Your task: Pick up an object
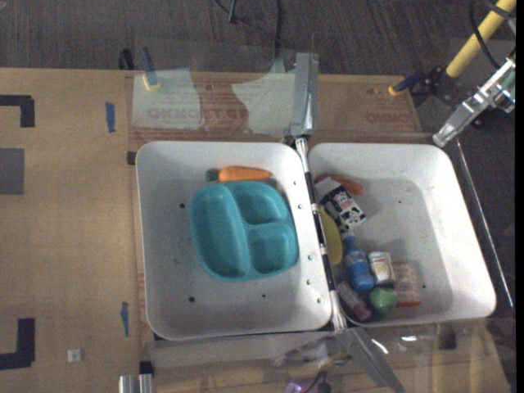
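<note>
Camera view from above: the gripper (473,115) is seen at the upper right, outside the bins and above the bench edge, on a metal end piece below a yellow tube (481,33). How far it is open cannot be told, and nothing is seen held by it or touching it.

Two white bins are set side by side. In the left bin (164,293) a teal divided tray (243,229) lies near the middle, with a toy carrot (240,173) just beside its upper edge. In the right bin (442,219) the objects are crowded along the left wall: a black-and-white carton (344,206) with an orange piece (350,186) above it, a yellow piece (330,234) against the wall, a blue bottle (357,269), a small can (380,265), a green ball-like thing (381,300) and a reddish packet (406,283). Labels on these are too small to be read.

Faint mirrored lettering is seen on the cardboard (196,113) behind the left bin, but it cannot be made out
</note>
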`<action>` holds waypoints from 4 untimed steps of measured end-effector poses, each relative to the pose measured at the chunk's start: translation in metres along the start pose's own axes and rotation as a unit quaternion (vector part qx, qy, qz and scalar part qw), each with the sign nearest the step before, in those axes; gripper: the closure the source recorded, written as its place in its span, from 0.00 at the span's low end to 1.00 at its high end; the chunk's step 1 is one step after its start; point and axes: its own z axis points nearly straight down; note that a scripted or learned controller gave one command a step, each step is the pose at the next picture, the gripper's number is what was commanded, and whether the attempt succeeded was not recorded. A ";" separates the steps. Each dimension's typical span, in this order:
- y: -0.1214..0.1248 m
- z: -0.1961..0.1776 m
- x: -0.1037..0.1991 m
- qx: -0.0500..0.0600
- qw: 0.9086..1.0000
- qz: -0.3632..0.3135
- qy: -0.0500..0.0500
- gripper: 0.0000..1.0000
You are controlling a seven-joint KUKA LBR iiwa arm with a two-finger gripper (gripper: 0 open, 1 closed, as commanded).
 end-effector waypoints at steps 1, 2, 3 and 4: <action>0.037 0.172 0.021 0.001 1.000 -0.013 0.002 0.00; 0.071 0.012 0.044 0.000 0.999 -0.032 0.000 0.00; 0.030 0.001 -0.007 -0.001 1.000 0.023 -0.001 0.00; -0.043 0.196 0.041 0.000 0.995 -0.101 0.001 0.00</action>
